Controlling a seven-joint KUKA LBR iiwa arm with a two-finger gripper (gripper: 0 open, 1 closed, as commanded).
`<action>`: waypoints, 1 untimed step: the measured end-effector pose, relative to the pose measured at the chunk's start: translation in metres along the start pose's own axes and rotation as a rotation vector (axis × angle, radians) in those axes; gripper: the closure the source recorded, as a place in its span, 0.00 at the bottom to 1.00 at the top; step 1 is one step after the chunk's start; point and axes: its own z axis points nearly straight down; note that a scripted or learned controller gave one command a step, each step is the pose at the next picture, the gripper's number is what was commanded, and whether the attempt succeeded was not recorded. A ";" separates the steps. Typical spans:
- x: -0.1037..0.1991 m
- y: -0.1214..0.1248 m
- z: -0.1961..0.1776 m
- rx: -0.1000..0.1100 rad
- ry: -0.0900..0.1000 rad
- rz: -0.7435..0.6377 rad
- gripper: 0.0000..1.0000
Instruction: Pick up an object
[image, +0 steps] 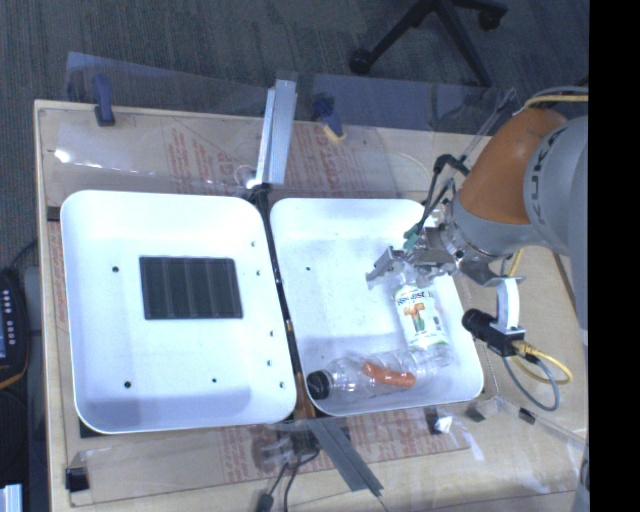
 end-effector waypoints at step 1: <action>0.001 0.005 -0.006 0.001 -0.001 -0.112 0.00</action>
